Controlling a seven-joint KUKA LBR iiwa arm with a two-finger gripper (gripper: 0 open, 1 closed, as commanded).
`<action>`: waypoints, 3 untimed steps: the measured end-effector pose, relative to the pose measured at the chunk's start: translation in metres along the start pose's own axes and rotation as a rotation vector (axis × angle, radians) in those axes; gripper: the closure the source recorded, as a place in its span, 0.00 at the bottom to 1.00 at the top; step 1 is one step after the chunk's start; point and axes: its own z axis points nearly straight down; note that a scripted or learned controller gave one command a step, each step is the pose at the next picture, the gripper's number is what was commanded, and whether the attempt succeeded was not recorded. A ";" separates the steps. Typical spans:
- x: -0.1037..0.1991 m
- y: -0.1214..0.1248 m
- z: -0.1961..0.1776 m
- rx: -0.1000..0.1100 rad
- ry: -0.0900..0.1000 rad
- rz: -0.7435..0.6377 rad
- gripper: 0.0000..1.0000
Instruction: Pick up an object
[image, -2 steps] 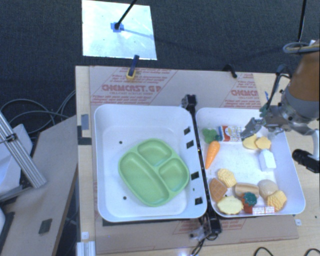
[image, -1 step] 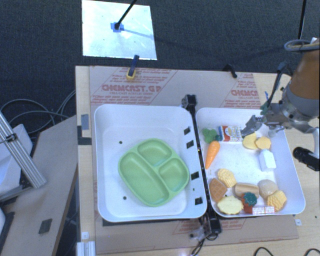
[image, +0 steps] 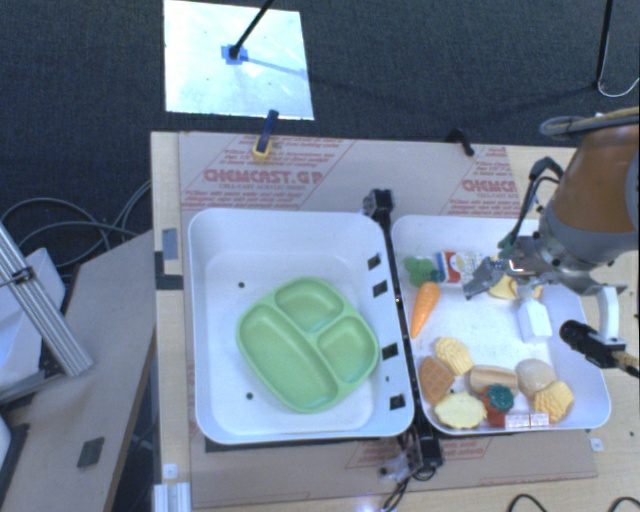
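The right bin (image: 470, 322) holds toy food: an orange carrot (image: 424, 306), a green broccoli piece (image: 419, 269), a white and red carton (image: 458, 266), a white block (image: 534, 320), and several yellow, tan and red pieces along the front edge (image: 495, 388). My gripper (image: 497, 276) hangs over the bin's back right part, beside the carton and above a yellow piece (image: 504, 289). Its fingers look spread, with nothing between them.
The left bin (image: 215, 255) carries a green divided plate (image: 307, 343). A black divider with clips (image: 392, 300) separates the bins. The arm's orange and grey wrist (image: 595, 195) covers the right bin's back right corner. Cables lie off the bench at left.
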 end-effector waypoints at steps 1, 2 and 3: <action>0.003 -0.002 0.063 0.002 0.001 0.000 0.00; 0.004 -0.002 0.110 0.001 0.001 0.000 0.00; 0.003 -0.001 0.097 -0.004 -0.001 0.000 1.00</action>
